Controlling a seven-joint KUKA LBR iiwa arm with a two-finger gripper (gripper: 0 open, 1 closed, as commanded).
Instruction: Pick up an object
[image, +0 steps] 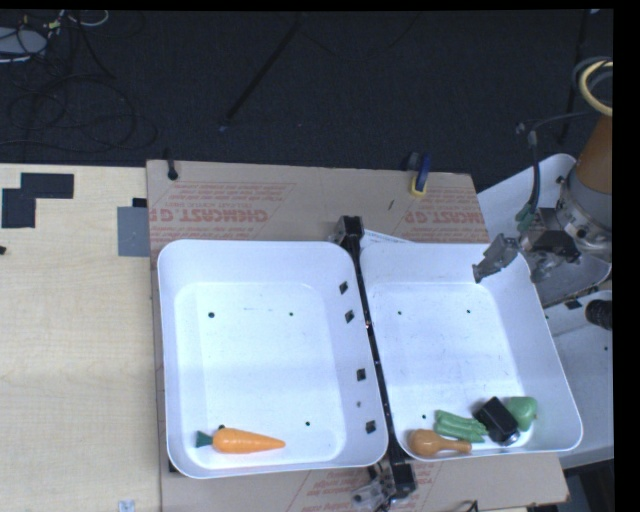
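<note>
1. the gripper hangs over the upper right edge of the right bin, at the end of the grey arm with its orange band; whether its fingers are apart or together cannot be told from this angle, and nothing shows between them.
2. the right bin's things crowd its near right corner: a tan pear-shaped toy against the near wall, a green pod just beside it, a black block lying against the pod, and a green rounded piece touching the block.
3. these are well apart from the gripper.
4. the left bin holds an orange carrot lying flat near its near wall.
5. a black divider strip runs between the bins, which rest on cardboard.
</note>
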